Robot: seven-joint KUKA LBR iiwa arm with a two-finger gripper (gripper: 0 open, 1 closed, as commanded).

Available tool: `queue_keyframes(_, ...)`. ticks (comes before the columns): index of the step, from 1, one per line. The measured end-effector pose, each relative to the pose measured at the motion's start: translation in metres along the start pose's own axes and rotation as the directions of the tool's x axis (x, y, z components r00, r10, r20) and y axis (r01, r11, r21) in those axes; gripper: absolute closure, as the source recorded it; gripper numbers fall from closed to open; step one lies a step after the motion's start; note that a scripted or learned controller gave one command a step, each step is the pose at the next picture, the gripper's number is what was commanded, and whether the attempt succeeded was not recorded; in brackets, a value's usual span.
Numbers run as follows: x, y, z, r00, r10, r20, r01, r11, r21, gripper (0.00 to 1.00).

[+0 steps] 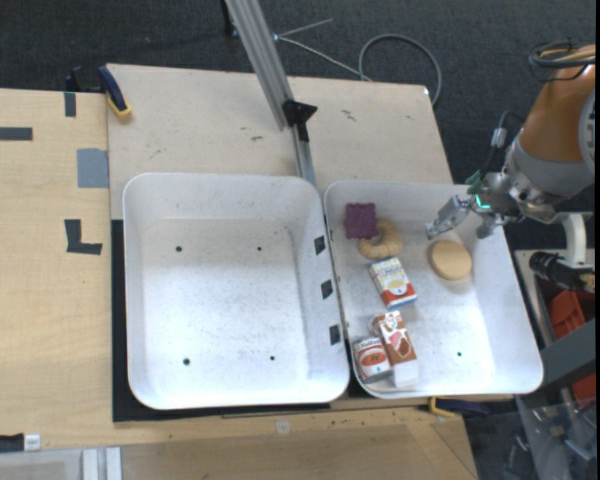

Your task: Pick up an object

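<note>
Gripper (pixel 462 218) open, holding nothing, at right bin's (pixel 500 368) upper right. Tan bun (pixel 450 261) lies just below it, apart. Purple block (pixel 360 219), cartons (pixel 392 283) further left.

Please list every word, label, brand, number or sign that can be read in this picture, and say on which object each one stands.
No text can be read here.
Upper red-and-white carton: printed pattern, too small and blurred to read.
Lower red-and-white carton: printed pattern, also blurred.
Small can: has a label, not legible.
Purple block, tan round object, right bin: no print seen.
</note>
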State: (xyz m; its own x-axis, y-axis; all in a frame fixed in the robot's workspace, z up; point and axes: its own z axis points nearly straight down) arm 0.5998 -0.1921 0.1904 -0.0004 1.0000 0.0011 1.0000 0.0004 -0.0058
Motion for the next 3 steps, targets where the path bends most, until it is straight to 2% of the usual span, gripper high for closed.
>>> queue_keyframes(1,0.000,0.001,-0.003,1.000,-0.001,0.002,0.001,1.000,-0.004,0.00)
queue_keyframes(2,-0.004,-0.004,0.043,1.000,0.000,0.001,0.000,1.000,0.000,0.00)
queue_keyframes(3,-0.005,-0.003,0.094,1.000,-0.001,0.005,0.001,1.000,-0.007,0.00)
